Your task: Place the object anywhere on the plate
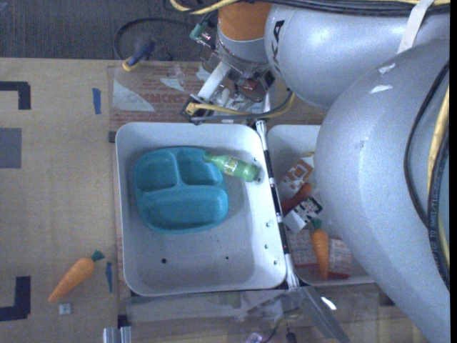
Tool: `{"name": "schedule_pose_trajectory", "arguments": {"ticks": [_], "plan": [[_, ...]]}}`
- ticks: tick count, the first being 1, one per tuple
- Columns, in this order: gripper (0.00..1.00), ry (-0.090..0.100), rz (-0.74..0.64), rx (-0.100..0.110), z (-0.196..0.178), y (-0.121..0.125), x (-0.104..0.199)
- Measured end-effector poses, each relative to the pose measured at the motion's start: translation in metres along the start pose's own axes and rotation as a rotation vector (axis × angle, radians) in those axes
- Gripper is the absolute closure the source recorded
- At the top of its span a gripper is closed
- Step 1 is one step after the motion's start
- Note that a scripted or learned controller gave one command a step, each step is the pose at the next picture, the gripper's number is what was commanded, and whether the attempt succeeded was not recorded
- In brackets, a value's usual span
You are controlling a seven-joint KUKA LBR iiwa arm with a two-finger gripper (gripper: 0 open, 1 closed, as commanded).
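- The gripper (227, 90) is seen above the far rim of the left shallow white plastic bin (136, 256); whether it is released or clenched cannot be told, and nothing is seen held in it.
- Just below the gripper, the small green plastic bottle (234, 166) lies on its side, its cap end resting on the corner of the teal compartmented plastic plate (178, 191), its body on the bin floor beside it.
- The task is judged nearly or only partly done: the bottle touches the plate but overhangs it.
- Further off, the right white bin (285, 141) holds an orange toy carrot (320, 252) and small packets.
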State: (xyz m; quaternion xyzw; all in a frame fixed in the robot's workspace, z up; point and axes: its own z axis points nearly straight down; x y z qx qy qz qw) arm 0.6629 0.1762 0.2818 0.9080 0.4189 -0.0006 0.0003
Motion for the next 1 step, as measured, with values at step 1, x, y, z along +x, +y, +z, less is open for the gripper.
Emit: {"name": "schedule_pose_trajectory", "arguments": {"ticks": [1], "plan": [[1.00,-0.001,-0.053,0.003,0.0842,-0.0061,-0.0088]]}}
